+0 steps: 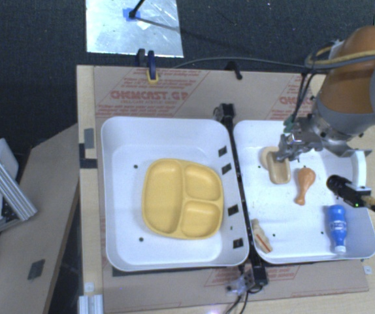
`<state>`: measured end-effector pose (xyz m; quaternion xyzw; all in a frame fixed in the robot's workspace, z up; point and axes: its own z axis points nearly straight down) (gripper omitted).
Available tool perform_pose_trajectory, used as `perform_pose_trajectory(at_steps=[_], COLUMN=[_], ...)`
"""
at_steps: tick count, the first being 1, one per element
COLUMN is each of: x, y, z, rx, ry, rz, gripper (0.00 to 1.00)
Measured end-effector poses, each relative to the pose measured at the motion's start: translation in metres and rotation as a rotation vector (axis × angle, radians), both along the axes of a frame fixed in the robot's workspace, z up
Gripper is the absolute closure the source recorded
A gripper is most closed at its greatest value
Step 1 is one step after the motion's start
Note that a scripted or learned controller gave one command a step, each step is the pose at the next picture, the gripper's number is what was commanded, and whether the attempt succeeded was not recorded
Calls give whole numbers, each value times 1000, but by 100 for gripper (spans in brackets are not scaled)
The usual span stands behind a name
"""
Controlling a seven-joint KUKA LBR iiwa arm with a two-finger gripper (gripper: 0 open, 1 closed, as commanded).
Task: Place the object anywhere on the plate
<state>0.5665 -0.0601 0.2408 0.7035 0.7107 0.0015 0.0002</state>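
Arm down over the bread slice in the right bin; pick-up step, plate still bare.

Gripper [284,152] sits low at the top edge of the tan bread slice [279,169], near the right bin's [357,244] left side. Fingers look close together, touching or just above the bread; cannot tell whether they have hold of it. A toy drumstick [304,183] lies just beside the bread to the right, a blue bottle [336,226] further down near the bin's lower right corner, a small hot dog [261,236] at the lower left. The yellow divided plate [182,198] rests mid left bin [125,241], well apart from the bread. Judged step: grasping. Next move calls for a firm hold, a lift over the divider between bins, then release above any plate section.
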Motion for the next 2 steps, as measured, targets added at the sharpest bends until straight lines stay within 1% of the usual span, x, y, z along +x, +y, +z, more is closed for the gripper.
perform_pose_trajectory(at_steps=[1,2], x=[-5,-12], y=[53,116], z=[7,5], rx=[0,0], ry=[0,2], rz=[0,1], gripper=[100,100])
